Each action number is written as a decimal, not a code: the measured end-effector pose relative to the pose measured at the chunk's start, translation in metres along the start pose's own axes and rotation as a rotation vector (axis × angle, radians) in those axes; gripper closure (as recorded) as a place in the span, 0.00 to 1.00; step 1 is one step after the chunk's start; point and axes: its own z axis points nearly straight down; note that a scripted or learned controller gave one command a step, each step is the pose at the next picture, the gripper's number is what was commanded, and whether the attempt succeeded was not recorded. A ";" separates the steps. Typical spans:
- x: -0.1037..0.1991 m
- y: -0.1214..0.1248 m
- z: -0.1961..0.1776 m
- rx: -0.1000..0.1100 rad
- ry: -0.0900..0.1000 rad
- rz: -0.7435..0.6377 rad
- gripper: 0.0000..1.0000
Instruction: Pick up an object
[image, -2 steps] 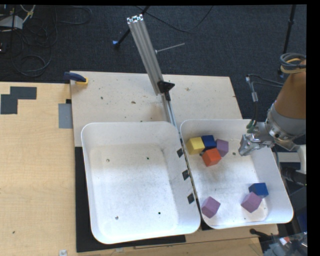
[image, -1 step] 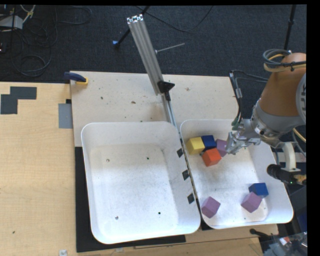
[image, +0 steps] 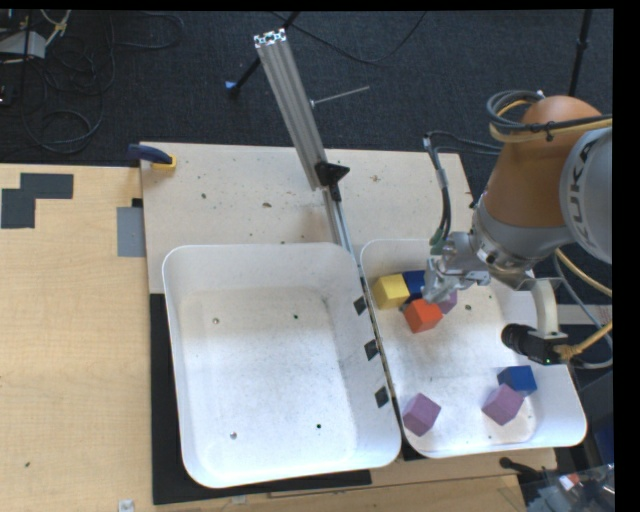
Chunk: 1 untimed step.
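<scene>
Left bin (image: 260, 460): A shallow white tray, speckled with dark flecks, sits on the wooden bench (image: 70, 330) beside its twin.
Aluminium post (image: 295, 105): A slanted metal rail rises from the divide between the two trays toward the top of the frame.
Right bin (image: 560, 425): Holds all the blocks on view.
Yellow cube (image: 391, 291): Lies near the bin's upper-left corner, with a blue block (image: 414, 283) just behind it.
Orange cube (image: 422, 315): Rests tilted just below the gripper, close to the yellow cube; contact with the tool cannot be made out.
Gripper (image: 440, 285): Lowered into the upper part of the right bin above the orange cube; whether it is released or clenched cannot be told from this angle.
Purple cubes: One (image: 421, 413) lies near the bin's lower-left edge, another (image: 503, 404) toward the lower right, touching a second blue cube (image: 518, 379).
Arm (image: 540, 190): The grey limb with its orange band reaches in from the right.
</scene>
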 end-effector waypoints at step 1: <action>0.053 0.002 0.011 0.004 0.001 0.001 1.00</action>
